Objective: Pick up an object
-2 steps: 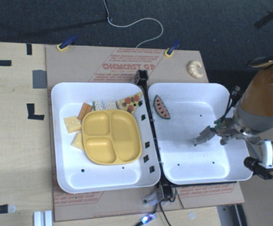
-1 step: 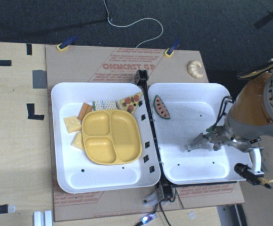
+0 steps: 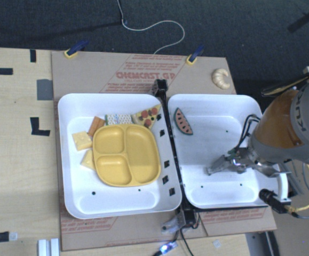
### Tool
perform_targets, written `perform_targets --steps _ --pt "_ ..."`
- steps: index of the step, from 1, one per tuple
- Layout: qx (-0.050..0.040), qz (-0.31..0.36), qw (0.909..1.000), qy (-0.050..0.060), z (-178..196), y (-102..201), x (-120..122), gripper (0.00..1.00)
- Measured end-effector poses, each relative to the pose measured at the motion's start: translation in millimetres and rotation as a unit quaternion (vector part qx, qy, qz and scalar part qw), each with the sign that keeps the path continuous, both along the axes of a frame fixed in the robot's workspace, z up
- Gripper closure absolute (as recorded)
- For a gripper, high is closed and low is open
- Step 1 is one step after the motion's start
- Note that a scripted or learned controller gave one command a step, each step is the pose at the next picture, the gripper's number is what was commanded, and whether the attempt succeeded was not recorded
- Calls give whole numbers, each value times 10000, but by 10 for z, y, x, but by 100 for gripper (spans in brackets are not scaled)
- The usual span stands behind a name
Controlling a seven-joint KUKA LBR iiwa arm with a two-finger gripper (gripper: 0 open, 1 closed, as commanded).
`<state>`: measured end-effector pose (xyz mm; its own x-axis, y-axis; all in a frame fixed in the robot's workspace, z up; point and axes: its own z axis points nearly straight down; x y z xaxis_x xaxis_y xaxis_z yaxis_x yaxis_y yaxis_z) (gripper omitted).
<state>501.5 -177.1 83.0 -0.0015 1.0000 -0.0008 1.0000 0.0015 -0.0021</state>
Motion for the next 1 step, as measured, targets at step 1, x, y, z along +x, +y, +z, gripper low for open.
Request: perform_targets --steps 1 --pt "-6 -1 10000 -14 122 -3 8 100"
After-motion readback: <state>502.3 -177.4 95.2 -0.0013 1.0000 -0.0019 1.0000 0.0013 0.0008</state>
